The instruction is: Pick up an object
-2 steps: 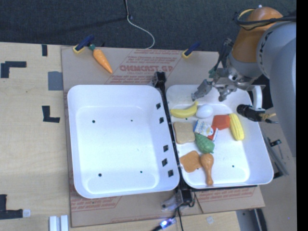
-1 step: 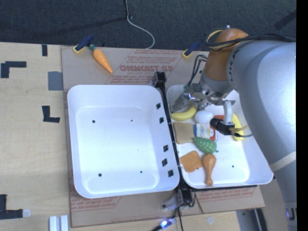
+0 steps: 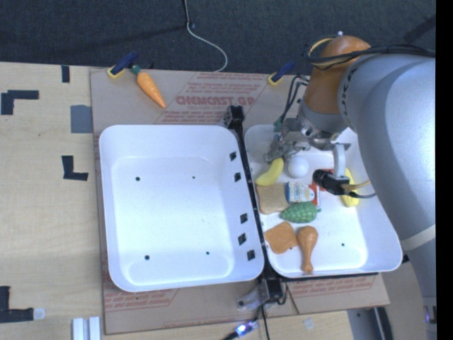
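**Several toys in reach, none yet in the hand**

Seven or so small toy foods lie crowded in the bin (image 3: 375, 264) nearer the arm, while the other bin (image 3: 170, 190) beside it holds nothing to grasp. The hand (image 3: 287, 144) hangs over the far end of the crowded bin, close to the wall the two bins share. Whether it is open or closed cannot be told from this slant, and nothing can be seen gripped in it.

Just beside the hand, toward the near edge of the tabletop (image 3: 42, 211), lie a yellow banana (image 3: 270, 173) and a white egg (image 3: 298, 166), near each other. Beyond them come a small carton (image 3: 297, 190), a tan slice (image 3: 270, 199) against the shared wall, and a green leafy piece (image 3: 300, 212). An orange-brown piece (image 3: 281, 237) and a drumstick (image 3: 307, 245) sit at the bin's near end. A carrot (image 3: 150, 88) rests outside both bins, by the tabletop's far edge, well apart from the hand.

The step in hand looks like the approach: the hand is set over the pile but no grasp is shown. The banana or the egg seems the likeliest target. The next move would call for a descent onto one piece alone, and the egg's round shape may let it slip. The tight packing risks catching a neighbour instead.
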`<state>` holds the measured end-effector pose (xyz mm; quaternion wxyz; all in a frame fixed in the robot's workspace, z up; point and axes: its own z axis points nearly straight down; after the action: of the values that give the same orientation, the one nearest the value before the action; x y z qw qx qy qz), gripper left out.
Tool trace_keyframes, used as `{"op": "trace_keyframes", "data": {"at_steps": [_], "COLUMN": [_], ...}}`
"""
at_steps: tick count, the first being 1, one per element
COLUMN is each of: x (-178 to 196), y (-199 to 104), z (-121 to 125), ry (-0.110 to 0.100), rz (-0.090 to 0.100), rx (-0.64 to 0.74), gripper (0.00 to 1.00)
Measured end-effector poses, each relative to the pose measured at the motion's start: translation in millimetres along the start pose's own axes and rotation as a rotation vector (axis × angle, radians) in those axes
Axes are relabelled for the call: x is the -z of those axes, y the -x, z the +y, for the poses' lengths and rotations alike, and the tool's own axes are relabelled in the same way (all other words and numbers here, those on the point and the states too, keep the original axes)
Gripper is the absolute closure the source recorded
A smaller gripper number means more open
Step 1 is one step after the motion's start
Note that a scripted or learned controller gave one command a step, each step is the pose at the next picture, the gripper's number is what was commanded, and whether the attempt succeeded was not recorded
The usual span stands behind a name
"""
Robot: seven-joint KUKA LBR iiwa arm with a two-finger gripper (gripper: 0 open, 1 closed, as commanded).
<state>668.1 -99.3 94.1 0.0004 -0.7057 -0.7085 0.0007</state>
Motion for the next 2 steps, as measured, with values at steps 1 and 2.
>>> {"op": "trace_keyframes", "data": {"at_steps": [1,2], "x": [9.7,-11.1], "y": [-0.3,27.9], "z": [-0.1,-43.5], "ry": [-0.001,-0.003], "rz": [-0.001,0.0], "rx": [0.001,-0.006], "gripper": [1.0,1.0]}}
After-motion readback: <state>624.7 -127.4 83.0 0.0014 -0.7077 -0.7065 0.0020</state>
